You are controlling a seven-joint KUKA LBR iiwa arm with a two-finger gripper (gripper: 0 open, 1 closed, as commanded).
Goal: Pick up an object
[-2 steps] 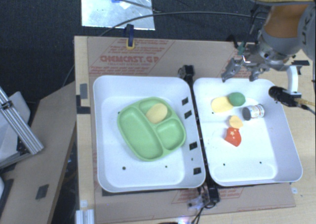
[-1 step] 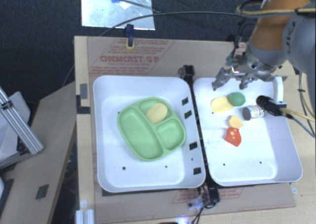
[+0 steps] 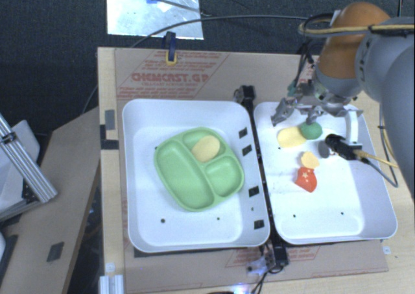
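My gripper (image 3: 296, 115) hangs over the back of the right bin (image 3: 337, 218) with its fingers spread and nothing between them. Just in front of it lie a pale yellow piece (image 3: 291, 136) and a green ball (image 3: 312, 130); the ball sits right under the right finger (image 3: 312, 116). Closer to the bin's middle are a small yellow piece (image 3: 310, 159) and a red piece (image 3: 307, 180).
The left bin (image 3: 149, 221) holds a green divided plate (image 3: 188, 185) with a yellow rounded item (image 3: 206, 148) in its back compartment. A black divider with clips (image 3: 254, 156) runs between the two bins. The grey arm (image 3: 382, 59) comes in from the upper right.
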